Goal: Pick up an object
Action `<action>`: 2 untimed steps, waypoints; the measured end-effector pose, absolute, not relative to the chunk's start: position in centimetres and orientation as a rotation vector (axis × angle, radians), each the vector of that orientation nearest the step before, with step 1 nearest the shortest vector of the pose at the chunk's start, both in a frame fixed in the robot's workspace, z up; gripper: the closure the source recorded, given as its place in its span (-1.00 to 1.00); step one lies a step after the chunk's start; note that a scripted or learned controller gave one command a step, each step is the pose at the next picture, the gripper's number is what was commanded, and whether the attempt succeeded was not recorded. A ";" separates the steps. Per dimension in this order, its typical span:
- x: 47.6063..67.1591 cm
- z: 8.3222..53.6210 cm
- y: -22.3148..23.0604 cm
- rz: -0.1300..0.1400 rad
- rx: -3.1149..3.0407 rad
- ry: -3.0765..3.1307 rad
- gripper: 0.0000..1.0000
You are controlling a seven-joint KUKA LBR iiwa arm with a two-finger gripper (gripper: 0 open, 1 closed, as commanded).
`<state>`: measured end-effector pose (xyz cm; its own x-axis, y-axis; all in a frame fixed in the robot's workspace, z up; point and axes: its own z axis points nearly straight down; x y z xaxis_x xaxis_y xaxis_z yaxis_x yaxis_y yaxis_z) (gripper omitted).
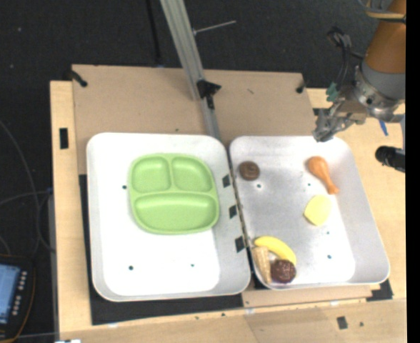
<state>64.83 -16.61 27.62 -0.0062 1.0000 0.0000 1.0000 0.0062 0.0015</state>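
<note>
A robotics lab: a plywood bench (160, 98) on dark carpet, two white bins (110, 263) fixed side by side, an aluminium mast (185, 41) rising at twelve o'clock, loose cables (10, 170) at nine, a lit screen (3, 291) at eight.

Single fixed camera, mounted above the tabletop (160, 95), looking down at a slant. Distance: moderate; the whole tabletop, both bins and a margin of dark floor fit in frame. Orientation: the tabletop's far edge lies toward the top of the frame, its near edge toward the bottom. The arm (387, 45) enters at upper right, with the hand (326, 130) over the far rim of the right bin (371, 224). The left bin (110, 263) lies well to the hand's left and nearer the camera. A slanted metal post (185, 38) crosses the upper centre, left of the hand. No second view.
</note>
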 end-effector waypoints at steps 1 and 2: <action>64.3 28.3 -11.2 0.002 2.213 2.229 1.00; 64.2 27.2 -5.3 0.001 2.214 2.230 1.00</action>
